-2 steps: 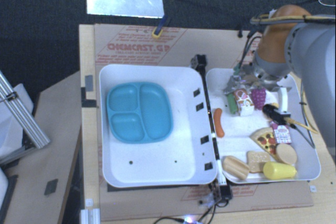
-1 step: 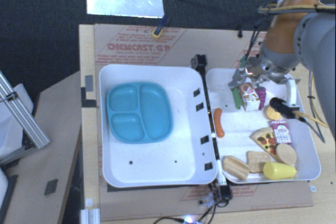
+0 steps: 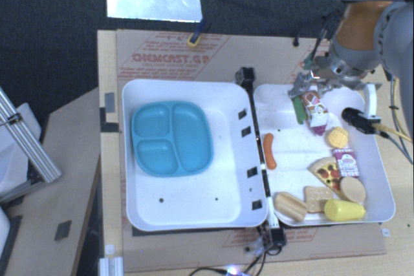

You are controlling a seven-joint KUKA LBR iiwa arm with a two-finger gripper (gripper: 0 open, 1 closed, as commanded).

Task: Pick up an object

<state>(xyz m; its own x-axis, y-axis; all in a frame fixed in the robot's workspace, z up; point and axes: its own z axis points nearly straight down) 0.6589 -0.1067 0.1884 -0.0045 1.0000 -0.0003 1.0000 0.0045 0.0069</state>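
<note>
My gripper [image 3: 303, 87] hangs over the back of the right bin [image 3: 381, 184], just above a green stick-shaped item [image 3: 299, 110] and a small white and red carton [image 3: 317, 113]. Whether it touches either one is unclear. Further forward in that bin lie an orange sausage [image 3: 269, 150], a round waffle [image 3: 337, 138], a pink carton [image 3: 346, 162], a pizza slice [image 3: 324, 171], a bread round [image 3: 353, 190], a cracker [image 3: 316, 198], a bun [image 3: 290, 205] and a yellow lemon-like piece [image 3: 343, 210].
The left bin [image 3: 187, 210] holds a blue divided plate [image 3: 172, 138]. A black divider with clips [image 3: 253, 139] runs between the bins. A black cylinder with cable [image 3: 359, 119] sticks out at the arm's side over the right bin.
</note>
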